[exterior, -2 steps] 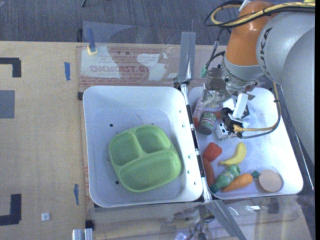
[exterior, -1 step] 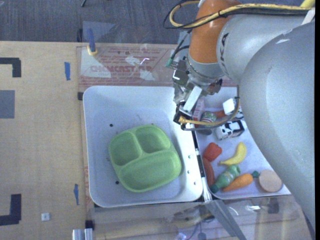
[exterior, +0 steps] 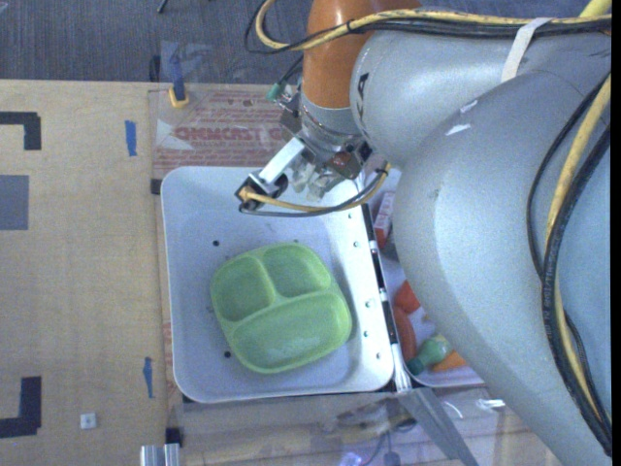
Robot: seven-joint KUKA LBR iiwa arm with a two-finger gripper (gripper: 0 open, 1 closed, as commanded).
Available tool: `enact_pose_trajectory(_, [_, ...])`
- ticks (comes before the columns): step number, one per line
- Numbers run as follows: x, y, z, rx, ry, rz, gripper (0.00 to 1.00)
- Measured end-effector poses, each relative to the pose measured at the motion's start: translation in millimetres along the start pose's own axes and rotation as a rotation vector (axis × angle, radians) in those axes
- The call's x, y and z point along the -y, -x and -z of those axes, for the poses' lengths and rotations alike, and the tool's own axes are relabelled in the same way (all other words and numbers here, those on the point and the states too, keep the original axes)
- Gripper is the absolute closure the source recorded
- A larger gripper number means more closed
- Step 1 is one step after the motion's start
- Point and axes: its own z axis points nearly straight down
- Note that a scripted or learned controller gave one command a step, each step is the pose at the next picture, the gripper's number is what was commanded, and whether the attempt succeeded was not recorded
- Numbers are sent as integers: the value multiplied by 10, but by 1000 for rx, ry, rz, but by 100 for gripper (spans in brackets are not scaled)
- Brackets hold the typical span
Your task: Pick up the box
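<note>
- Two bins [exterior: 184, 260]: gripper [exterior: 309, 178] hangs over the left one's far edge — finger state I cannot tell.
- No box identifiable — locate it, avoiding the green plate [exterior: 281, 307].

Your arm [exterior: 485, 163] covers most of the right bin [exterior: 427, 372]; you see just a strip of it with orange, red and green items [exterior: 427, 352] too hidden to name. The tool [exterior: 306, 178] is blurred, so its fingers can't be read. The arm runs off the right and top edges.
</note>
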Motion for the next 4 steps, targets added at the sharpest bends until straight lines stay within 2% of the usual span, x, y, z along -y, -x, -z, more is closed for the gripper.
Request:
enact_pose_trajectory(1, [467, -344, 363, 0, 0, -68, 100])
enact_pose_trajectory(2, [533, -495, 665, -2, 0, -330, 100])
enact_pose_trajectory(3, [530, -498, 764, -4, -1, -333, 100])
enact_pose_trajectory(4, [471, -538, 571, -2, -1, -390, 100])
